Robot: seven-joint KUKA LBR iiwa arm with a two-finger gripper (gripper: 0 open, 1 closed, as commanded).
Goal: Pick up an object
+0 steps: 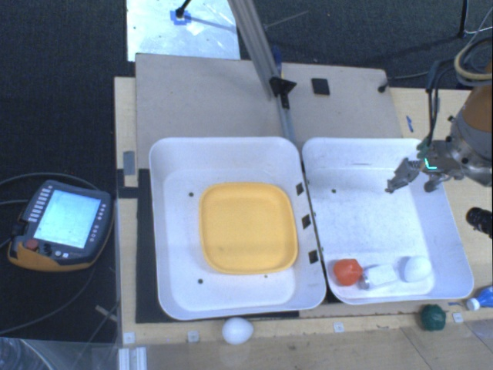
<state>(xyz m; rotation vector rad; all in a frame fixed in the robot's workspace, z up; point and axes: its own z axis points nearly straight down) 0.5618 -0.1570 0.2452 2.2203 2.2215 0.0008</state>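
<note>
Jaws (pixel 414 177): spread open, holding nothing, over right bin (pixel 362 206)
Orange object (pixel 347 271): right bin's near edge

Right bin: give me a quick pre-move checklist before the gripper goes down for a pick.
1. Targets present: small orange-red ball, white tube-like piece and white egg-shaped object along the right white bin's near wall: ok.
2. Two-finger gripper above a target: not ok, it is over bare floor near the far right side.
3. Gripper holding nothing: ok.
4. Targets spaced apart: not ok, closely clustered.
5. Finger state: cannot tell.
</note>
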